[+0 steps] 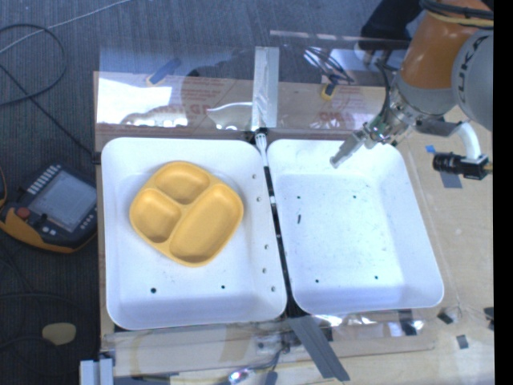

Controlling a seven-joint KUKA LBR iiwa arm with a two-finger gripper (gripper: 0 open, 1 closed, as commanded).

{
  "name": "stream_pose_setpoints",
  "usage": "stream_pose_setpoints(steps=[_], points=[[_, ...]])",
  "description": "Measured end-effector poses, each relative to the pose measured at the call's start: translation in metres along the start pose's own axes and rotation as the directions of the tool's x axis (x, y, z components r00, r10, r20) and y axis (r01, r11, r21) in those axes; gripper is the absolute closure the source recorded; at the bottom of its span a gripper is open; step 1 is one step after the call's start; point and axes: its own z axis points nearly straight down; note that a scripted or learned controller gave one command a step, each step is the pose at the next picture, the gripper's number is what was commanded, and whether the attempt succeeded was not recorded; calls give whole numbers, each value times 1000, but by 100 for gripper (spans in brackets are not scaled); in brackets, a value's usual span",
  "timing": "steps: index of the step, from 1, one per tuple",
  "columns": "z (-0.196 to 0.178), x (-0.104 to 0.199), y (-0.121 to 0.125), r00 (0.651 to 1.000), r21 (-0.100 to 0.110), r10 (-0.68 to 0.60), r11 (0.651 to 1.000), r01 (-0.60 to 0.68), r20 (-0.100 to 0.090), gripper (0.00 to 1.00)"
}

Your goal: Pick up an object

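While the yellow divided plate lies flat in the left bin, its long axis runs from about ten o'clock to four o'clock, with the large compartment toward five o'clock and two smaller ones toward eleven. The gripper hangs over the right bin at its twelve o'clock edge, well apart from the plate and grasping nothing.

The yellow divided plate looks like smooth, matt plastic. Both white bins seem plastic too — the right one lightly speckled. Clear glossy sheeting behind them glares. The floor is rough dark carpet — the bench pale wood.
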Motion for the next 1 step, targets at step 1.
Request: stream_pose_setpoints(steps=[1], points=[[0,0,0,1000,0,0,1000,0,0,0]])
